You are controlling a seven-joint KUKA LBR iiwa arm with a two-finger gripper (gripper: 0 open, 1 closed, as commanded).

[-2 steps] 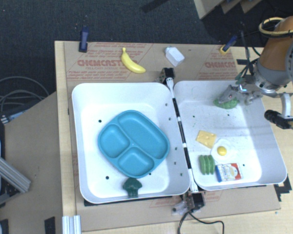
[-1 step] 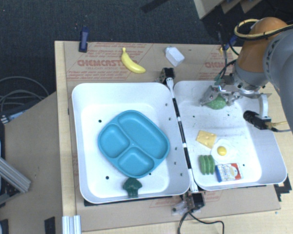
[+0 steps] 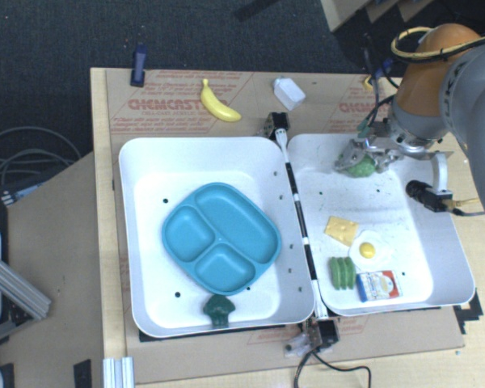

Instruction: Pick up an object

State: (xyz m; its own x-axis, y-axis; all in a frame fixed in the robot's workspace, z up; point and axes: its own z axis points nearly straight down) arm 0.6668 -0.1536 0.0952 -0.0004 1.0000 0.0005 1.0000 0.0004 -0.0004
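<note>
Two bins (image 3: 137,168): left holds blue tray (image 3: 219,237); right, cheese (image 3: 341,230), egg (image 3: 367,250); hand (image 3: 362,162) clamps green object (image 3: 360,168).

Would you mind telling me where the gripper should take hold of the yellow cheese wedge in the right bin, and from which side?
Judging by this view, come straight down on the cheese wedge and close across its two slanted sides near the wide end. It lies flat in the right bin, with bare floor to its left and above it; the fried egg sits close at its lower right.
</note>
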